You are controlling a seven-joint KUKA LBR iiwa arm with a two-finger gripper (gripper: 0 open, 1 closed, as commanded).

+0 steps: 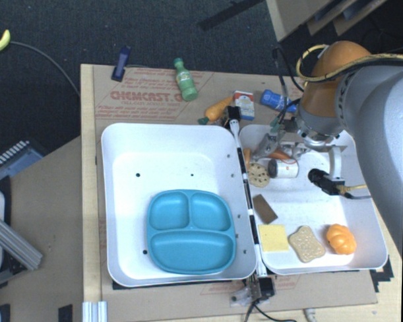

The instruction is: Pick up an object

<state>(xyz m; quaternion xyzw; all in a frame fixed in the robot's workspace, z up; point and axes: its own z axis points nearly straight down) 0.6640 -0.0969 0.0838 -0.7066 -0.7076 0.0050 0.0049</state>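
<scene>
In right bin (366, 258) — end effector (279, 152) low over white can (284, 169); grip state unclear.

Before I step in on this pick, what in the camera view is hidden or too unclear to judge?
- Gripper: whether it grips anything is hidden; the wrist and cables cover it from above.
- Small orange item beneath it: mostly covered, identity unclear.
- White cylinder: its label is too small to read.
- Right bin: its far right corner is hidden by the arm.
- Objects on the board behind the bins, like the blue item: too small to name.
</scene>
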